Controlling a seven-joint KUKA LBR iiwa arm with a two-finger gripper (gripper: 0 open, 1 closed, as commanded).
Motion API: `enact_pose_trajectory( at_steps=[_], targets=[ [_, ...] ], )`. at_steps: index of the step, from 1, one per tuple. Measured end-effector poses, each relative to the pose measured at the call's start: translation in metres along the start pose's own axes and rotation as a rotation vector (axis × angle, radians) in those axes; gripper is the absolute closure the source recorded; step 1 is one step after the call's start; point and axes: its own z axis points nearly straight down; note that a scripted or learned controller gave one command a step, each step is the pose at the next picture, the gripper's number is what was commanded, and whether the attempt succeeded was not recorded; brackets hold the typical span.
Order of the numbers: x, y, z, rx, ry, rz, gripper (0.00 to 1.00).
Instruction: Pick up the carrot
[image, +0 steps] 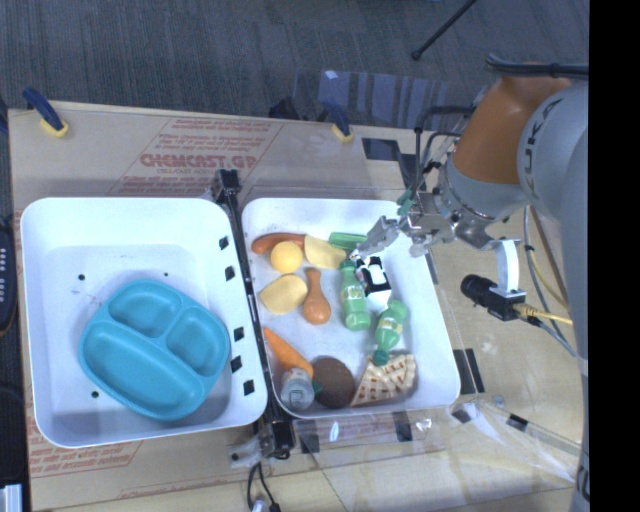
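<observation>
1. White plastic, two shallow bins side by side on the bench. The left bin (60, 240) holds a blue divided plate (152, 346), lying toward its near half.
2. The right bin (432, 320) is crowded with toy food.
3. Carrot (287, 351): orange, lying at a slant in the near-left part of the right bin, close to the divider wall between the bins. Its lower end is near a grey can (297, 388) and a brown round item (334, 379).
4. A waffle-patterned piece (388, 378) sits at the near-right corner, touching the brown item.
5. Mid-bin: two green bottles, one upright-ish (354, 297) and one further right (389, 326); an orange pear-shaped piece (315, 297); a yellow lump (284, 293).
6. Far end of bin: a yellow ball (287, 258) against a reddish sausage shape (272, 242), a pale yellow wedge (323, 252), a green pod (347, 239).
7. Gripper (380, 233) hangs over the far-right part of the right bin, above the green pod and bottles, well apart from the carrot. Nothing seen between its fingers; whether they are spread or pressed together, cannot tell.
8. Grey arm with orange band (505, 125) enters from the right.
</observation>
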Motion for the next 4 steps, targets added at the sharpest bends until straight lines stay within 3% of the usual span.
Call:
enact_pose_trajectory(
  at_steps=[1,2,3,4],
  targets=[
    [0.080,-0.047,0.063,0.008,0.004,-0.027,0.00],
    [0.042,-0.020,0.125,-0.008,0.000,0.040,0.00],
    [0.078,-0.102,0.136,-0.016,-0.006,-0.105,0.00],
    [0.072,-0.036,0.139,-0.001,0.000,0.132,0.00]
  ],
)
